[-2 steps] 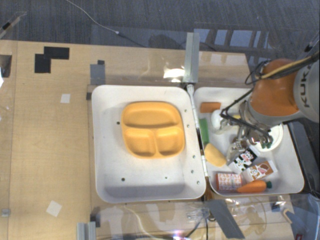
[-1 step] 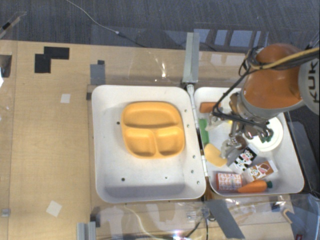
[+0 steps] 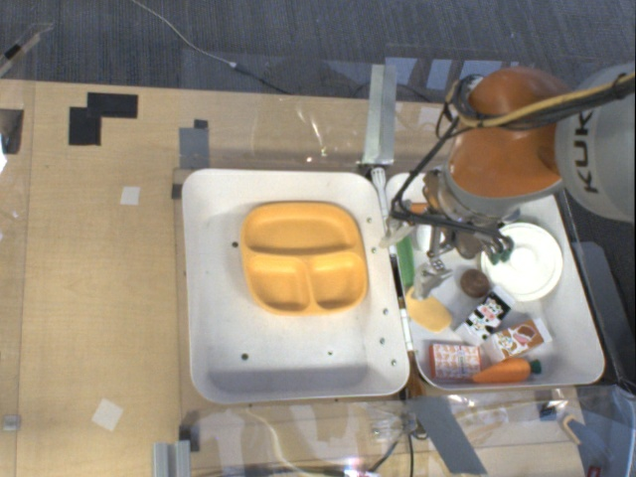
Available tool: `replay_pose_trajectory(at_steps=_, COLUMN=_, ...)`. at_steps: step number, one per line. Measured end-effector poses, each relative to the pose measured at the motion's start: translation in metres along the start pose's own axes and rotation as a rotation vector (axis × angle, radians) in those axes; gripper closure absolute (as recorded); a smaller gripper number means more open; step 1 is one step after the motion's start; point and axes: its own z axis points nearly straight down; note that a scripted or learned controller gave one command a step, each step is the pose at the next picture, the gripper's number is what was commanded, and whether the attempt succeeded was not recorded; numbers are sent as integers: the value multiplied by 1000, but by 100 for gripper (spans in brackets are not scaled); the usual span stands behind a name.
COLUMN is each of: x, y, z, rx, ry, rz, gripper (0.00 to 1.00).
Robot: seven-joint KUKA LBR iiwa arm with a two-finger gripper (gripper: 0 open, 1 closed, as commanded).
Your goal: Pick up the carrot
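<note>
Lower right of frame: carrot (image 3: pixel 504 371) lies at right bin's (image 3: pixel 584 351) front edge.
Gripper (image 3: pixel 432 271) hovers above-left, apart; finger state unreadable.

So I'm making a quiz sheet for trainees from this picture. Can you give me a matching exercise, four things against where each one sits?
Things:
1. carrot
2. yellow divided tray
3. white round plate
4. end effector

Places:
A. left bin, middle
B. right bin, by the near edge
C. right bin, above its left side
D. right bin, toward its far right

Pairs: 1-B, 2-A, 3-D, 4-C
</note>
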Motion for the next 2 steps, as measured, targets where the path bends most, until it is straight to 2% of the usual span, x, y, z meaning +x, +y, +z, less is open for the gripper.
replay_pose_trajectory(at_steps=1, x=92, y=-26, z=-7, rx=2, ry=5, rz=19, gripper=0)
replay_pose_trajectory(at_steps=2, x=83, y=-54, z=78, rx=6, ry=-7, rz=-36, gripper=0)
